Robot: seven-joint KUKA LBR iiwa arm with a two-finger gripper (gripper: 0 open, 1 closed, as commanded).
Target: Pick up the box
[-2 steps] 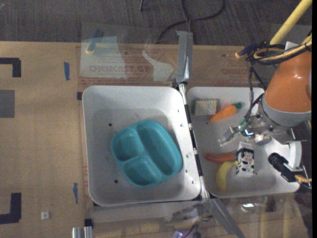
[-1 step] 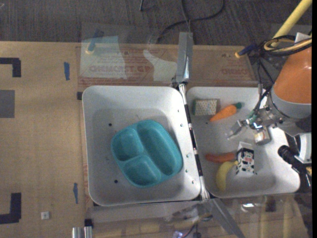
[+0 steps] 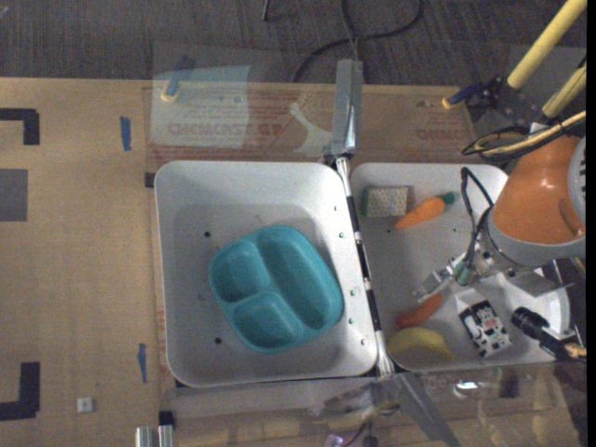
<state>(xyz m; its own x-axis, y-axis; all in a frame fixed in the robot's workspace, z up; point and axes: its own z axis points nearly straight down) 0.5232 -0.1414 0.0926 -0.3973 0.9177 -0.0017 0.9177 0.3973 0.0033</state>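
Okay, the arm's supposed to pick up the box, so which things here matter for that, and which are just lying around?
For the job:
- box, small, white and black, in the right bin
- claw, low in the right bin, up and left of the box

Just lying about:
- carrot
- sponge
- yellow piece at the near edge
- orange-red piece
- teal divided plate in the left bin

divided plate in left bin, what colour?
Teal: the divided plate shows plainly in the camera view.

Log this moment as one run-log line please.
task: pick up box | gripper: low in right bin, near orange piece | box: on bin floor, not held | status: not done
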